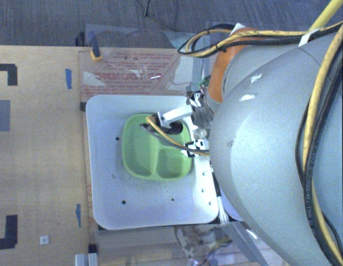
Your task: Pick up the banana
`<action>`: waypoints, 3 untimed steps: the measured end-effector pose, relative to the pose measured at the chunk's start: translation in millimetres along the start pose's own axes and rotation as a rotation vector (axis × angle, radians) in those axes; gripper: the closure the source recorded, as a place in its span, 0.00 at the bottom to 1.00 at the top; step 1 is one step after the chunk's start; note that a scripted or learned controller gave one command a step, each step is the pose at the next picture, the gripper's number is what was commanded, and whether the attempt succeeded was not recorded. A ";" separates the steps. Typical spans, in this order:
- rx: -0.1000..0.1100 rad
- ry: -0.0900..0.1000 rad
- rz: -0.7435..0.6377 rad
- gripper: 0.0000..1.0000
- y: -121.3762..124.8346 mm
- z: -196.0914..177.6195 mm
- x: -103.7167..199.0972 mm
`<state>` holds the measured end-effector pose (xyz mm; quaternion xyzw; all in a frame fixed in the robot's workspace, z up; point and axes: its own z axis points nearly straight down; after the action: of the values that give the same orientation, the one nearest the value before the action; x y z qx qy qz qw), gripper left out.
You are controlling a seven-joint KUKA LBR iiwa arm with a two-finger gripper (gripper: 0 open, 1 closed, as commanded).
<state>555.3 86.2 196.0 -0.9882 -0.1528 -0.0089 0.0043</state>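
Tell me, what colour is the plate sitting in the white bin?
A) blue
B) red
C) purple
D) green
D: the plate resting on the floor of the white bin is light green, with divided sections.

The banana cannot be made out with certainty. A thin, curved yellow strip with a dark upper-left end is seen over the upper right compartment of the green plate, which lies near the middle of the bin, somewhat nearer its top edge. The strip runs down and to the right, towards the plate's right rim, where it is cut off by the arm. Whether it is the banana or a part of the robot cannot be told.
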 end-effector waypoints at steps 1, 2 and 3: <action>-0.005 -0.019 -0.060 1.00 -54.1 -144.2 22.3; -0.005 -0.022 0.063 1.00 -71.2 -4.5 -3.7; -0.006 -0.019 0.059 1.00 -111.7 -107.1 51.1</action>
<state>568.5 206.9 304.8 -0.9923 -0.1238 0.0002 0.0002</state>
